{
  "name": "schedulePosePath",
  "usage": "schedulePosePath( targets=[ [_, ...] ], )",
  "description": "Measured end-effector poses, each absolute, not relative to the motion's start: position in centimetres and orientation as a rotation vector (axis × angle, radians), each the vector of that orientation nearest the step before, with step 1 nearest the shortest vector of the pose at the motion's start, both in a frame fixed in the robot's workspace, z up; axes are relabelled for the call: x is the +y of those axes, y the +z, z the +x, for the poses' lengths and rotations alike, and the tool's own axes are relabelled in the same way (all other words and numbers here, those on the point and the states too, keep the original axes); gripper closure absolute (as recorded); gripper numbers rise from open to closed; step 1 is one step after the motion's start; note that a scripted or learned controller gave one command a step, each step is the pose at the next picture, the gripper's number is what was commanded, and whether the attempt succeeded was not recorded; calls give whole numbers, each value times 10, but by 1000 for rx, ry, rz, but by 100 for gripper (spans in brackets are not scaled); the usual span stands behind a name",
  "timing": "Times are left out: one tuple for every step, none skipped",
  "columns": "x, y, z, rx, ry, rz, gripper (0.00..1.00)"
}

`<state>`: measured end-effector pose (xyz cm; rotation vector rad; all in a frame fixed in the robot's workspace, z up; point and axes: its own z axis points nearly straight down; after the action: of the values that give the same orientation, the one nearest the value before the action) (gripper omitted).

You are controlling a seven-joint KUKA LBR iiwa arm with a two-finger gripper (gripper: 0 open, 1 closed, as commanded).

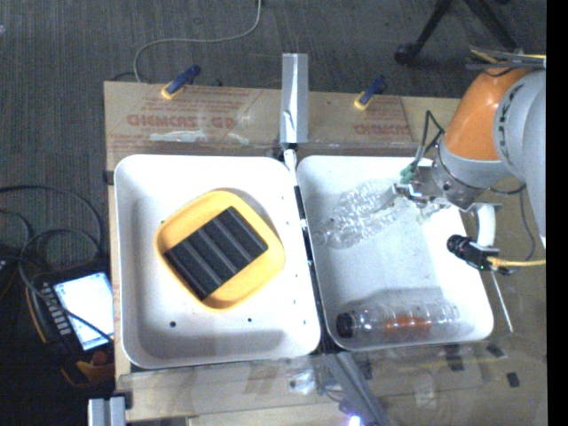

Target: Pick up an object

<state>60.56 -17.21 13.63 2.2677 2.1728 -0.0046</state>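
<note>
My gripper (415, 189) hangs low over the upper right part of the right bin (435, 260), under the orange band (479, 122) of the arm. Just to its left lies a crumpled clear plastic piece (359, 211), its right end reaching up to the gripper; I cannot tell whether they touch. A clear plastic bottle (399, 320) with a dark cap and an orange label lies on its side along the front wall of the same bin. In the left bin (133, 264) rests a yellow block (222, 248) with a black ribbed top, turned at a slant.
A metal post (294, 96) stands at the back between the two bins. Two blue clamps (180, 81) (371, 89) hold the board behind them. A tablet (80, 304) and cables lie on the floor to the left. A chair base (461, 7) stands at the back right.
</note>
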Motion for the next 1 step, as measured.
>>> schedulePosePath(
  targets=[
    [-145,113,579,1889,-3,2516,0]
  ],
)
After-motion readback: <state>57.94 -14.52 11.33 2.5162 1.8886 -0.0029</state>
